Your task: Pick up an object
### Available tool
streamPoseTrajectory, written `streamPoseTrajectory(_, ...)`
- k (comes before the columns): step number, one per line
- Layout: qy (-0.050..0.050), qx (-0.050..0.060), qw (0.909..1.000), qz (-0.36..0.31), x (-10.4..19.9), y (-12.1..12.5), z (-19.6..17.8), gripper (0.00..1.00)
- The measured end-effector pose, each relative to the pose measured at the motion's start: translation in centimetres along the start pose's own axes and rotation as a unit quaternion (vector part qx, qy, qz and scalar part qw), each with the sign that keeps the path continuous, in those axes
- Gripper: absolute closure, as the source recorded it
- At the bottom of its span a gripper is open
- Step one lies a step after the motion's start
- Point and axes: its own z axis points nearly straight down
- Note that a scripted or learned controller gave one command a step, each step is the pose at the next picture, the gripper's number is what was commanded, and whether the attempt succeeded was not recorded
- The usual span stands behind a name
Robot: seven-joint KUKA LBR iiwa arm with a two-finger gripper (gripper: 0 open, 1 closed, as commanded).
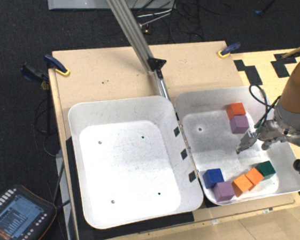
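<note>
Several coloured cubes lie in the right bin (203, 110). An orange cube (235, 109) and a purple cube (239, 124) sit together at the back right. Along the front wall a blue cube (213, 177), a second purple cube (224, 190), two orange cubes (242, 182) and a green cube (265, 170) form a row. My gripper (247, 143) hangs over the bin's middle right, just below the back purple cube and above the front row. Nothing shows in its grasp.
The left bin (80, 124) stands beside the right one, with a slanted metal pole (134, 32) rising from the gap between them. Clamps (57, 65) hold the bench's back corners. A teach pendant (16, 218) lies on the floor at lower left.
</note>
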Motion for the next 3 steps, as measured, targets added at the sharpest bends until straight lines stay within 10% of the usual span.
streamPoseTrajectory(1,-0.001,-0.003,1.0,0.0,-0.1,0.2,-1.3,1.0)
streamPoseTrajectory(3,-0.002,-0.005,1.0,-0.002,0.5,0.9,-11.9,1.0)
